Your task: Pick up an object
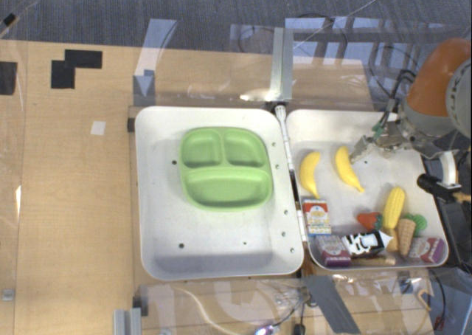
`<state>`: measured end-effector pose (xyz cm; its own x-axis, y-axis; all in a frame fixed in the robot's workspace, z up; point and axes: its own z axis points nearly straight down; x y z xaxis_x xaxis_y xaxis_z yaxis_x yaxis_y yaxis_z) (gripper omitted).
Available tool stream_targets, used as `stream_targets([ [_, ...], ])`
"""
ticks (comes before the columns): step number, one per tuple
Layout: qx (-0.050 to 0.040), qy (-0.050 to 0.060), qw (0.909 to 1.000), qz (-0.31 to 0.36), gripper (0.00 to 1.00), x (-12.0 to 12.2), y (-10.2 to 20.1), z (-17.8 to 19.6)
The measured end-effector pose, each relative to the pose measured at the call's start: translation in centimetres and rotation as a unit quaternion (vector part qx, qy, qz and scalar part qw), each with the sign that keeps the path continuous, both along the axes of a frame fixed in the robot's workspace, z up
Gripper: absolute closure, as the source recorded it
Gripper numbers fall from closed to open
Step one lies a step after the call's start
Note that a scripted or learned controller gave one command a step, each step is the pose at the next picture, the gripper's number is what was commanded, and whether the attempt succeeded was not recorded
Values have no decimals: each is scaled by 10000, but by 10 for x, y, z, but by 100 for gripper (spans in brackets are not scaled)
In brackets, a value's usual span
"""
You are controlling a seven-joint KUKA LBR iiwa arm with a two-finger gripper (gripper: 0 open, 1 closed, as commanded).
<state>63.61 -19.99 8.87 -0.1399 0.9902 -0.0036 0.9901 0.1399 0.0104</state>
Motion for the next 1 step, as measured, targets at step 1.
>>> stream_targets([
  [1, 0, -1, 10000, 0, 0, 0, 0, 0],
])
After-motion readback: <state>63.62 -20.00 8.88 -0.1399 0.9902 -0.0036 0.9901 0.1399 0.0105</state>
